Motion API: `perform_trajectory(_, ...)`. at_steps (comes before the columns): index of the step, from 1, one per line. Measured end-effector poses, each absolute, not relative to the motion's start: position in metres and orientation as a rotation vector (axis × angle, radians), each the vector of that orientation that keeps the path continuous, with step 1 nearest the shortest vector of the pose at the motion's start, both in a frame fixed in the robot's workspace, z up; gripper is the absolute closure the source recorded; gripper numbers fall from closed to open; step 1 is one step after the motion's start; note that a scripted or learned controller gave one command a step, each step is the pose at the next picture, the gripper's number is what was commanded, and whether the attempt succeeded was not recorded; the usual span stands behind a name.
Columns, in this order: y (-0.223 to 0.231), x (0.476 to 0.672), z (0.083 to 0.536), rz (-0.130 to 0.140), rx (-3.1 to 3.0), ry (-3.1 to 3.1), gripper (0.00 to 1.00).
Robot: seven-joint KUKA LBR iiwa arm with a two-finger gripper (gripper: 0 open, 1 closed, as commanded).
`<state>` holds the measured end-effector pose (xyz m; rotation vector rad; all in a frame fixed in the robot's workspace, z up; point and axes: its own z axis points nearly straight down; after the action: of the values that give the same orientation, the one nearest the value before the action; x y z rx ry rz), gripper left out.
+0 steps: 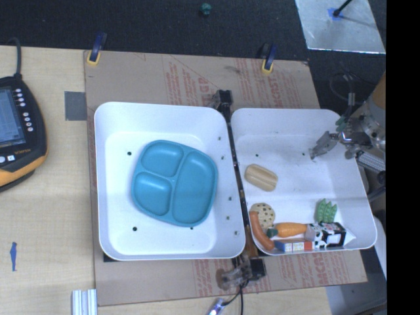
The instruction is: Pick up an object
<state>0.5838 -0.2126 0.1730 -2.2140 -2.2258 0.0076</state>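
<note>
We note, going left to right, a blue divided plate (174, 183) lying flat in the left bin (105, 176), then the toy food in the right bin (289, 126). The bread roll (260, 177) sits near that bin's 9 o'clock wall, apart from the rest; at 6 to 7 o'clock lie a speckled cookie (262, 212), a sausage (259, 235) along the rim, a carrot (291, 229), a small black-and-white carton (326, 236) and a green leafy piece (325, 211), mostly touching one another. We judge the roll the easiest target: tan, oval, smooth, probably light hollow plastic, stiff and somewhat slippery, so we would take it across its short axis at mid-length. The crowded pieces look equally light but risk being nudged together. The gripper (320, 146) hovers at the bin's 2 o'clock, above bare floor, well apart from the roll; whether its claw is released or clenched we cannot tell at this resolution.
</note>
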Motion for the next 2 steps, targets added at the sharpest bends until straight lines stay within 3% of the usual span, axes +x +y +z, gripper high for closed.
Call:
perform_trajectory(1,-0.212,0.475,0.129,0.006,-2.213,-2.224,0.0)
perform_trajectory(2,-0.212,0.527,0.091,0.004,-2.213,-2.227,0.0)
